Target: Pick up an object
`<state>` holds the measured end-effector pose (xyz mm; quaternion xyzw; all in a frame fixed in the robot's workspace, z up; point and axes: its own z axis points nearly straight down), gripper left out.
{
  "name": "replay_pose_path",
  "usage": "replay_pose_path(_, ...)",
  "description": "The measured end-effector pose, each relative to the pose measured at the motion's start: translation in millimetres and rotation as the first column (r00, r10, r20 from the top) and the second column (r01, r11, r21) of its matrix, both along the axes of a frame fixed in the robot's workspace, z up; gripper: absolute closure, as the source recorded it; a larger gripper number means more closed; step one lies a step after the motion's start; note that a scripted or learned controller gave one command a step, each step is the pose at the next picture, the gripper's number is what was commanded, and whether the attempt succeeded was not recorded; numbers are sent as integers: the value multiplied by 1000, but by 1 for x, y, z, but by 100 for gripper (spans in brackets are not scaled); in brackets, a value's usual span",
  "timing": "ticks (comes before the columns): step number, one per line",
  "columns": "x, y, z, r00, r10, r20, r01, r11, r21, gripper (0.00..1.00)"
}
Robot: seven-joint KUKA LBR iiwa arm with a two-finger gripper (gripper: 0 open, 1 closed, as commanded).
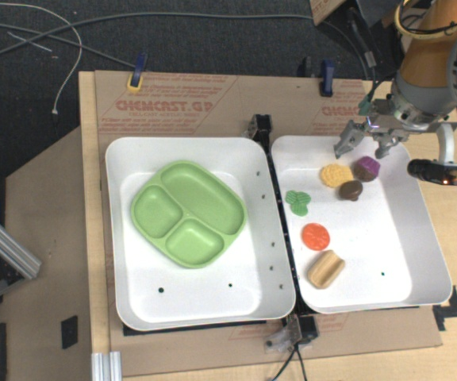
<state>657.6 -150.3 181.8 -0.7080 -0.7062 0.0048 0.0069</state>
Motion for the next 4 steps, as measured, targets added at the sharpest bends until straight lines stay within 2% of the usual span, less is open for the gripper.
replay_pose_path(1, 3, 0, 10, 1000, 3, 16, -3, 1000, -2, 0)
replay_pose_path(2, 3, 2, -32, 1000, 4, 11, -4, 1000, -2, 0)
replay_pose_path(3, 3, -1, -94, 1000, 3, 11, -3, 1000, -2, 0)
replay_pose_path(4, 4, 0, -96, 1000, 4, 14, -4, 1000, -2, 0)
